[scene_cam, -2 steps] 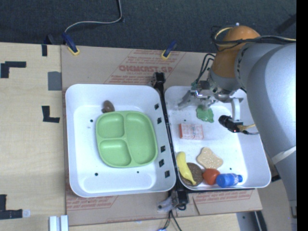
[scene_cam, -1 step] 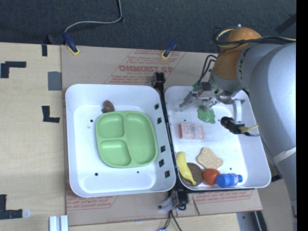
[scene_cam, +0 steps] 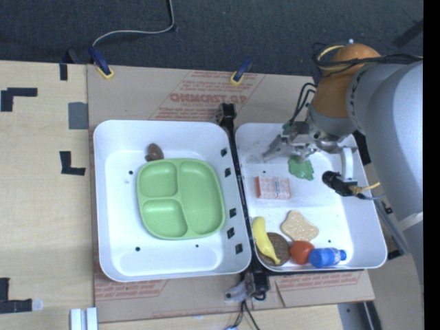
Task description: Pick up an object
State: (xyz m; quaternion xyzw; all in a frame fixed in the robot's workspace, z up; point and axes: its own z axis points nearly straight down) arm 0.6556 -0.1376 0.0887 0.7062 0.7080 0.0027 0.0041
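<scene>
The gripper [scene_cam: 297, 145] sits over the far end of the right bin [scene_cam: 357, 215], and the green object [scene_cam: 301, 167] lies directly beneath and just toward the near side of it, touching or almost touching the fingers. Whether the fingers are spread, closed or gripping cannot be told from the camera view, because the gripper body and its metal linkage cover them. The green object appears as a small, irregular, leaf-like piece, bright green and soft-looking, with no clear long axis; its upper part is hidden by the gripper. As a judgement, it is the nearest candidate for the pick, requiring little or no lateral travel. The pink wrapped packet [scene_cam: 273, 188] lies near it, to the left and nearer the camera. The left bin [scene_cam: 117, 184] holds the green divided plate [scene_cam: 181, 198].
</scene>
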